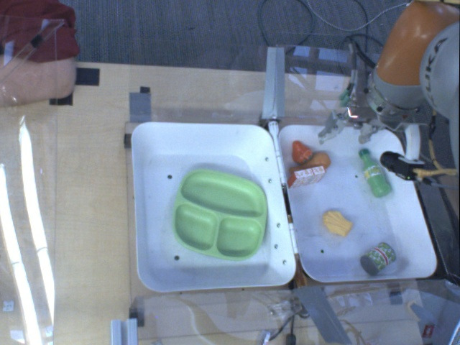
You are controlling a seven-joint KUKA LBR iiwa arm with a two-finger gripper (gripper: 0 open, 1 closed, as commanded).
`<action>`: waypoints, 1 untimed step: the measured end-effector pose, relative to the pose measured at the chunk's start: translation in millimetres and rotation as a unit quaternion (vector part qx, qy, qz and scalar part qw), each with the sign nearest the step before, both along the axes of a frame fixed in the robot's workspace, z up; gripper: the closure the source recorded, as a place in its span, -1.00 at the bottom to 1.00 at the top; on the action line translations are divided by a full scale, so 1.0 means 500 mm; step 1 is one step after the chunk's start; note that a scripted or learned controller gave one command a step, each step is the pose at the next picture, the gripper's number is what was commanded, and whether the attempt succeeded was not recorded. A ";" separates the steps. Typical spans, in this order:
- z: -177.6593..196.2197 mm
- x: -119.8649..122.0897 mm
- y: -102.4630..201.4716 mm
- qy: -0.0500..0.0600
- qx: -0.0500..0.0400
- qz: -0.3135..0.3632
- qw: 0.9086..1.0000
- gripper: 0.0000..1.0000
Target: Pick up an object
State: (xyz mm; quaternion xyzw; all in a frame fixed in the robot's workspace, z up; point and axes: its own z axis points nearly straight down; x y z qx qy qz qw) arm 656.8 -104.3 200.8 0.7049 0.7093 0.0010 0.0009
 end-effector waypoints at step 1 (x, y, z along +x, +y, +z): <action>-0.168 0.025 -0.136 0.000 -0.001 0.015 1.000 -1.00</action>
